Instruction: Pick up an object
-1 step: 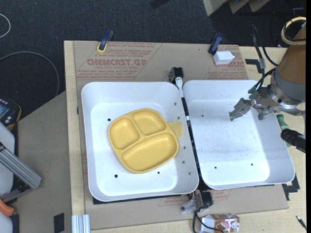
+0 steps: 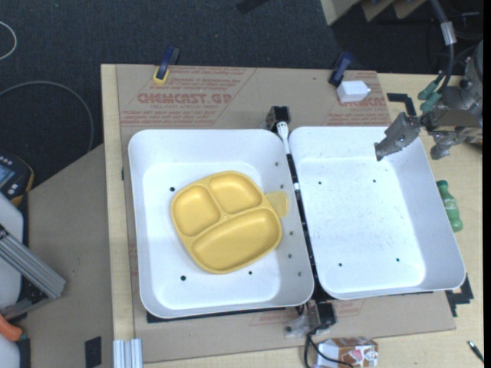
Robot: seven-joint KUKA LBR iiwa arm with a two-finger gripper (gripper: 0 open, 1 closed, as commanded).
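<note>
- While the tool (image 2: pixel 418 139) hangs over the top right corner of the right bin (image 2: pixel 368 228), its two fingers stand spread apart with nothing between them.
- A yellow divided plate (image 2: pixel 225 221) lies flat in the left bin (image 2: pixel 153 205), near that bin's middle, well apart from the tool.
- Both bins sit side by side on the tabletop (image 2: pixel 230 90).

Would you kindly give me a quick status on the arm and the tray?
Tool open, over right bin's far right corner, holding nothing. Yellow divided tray flat in left bin, untouched. Nothing blocking the tray.
</note>
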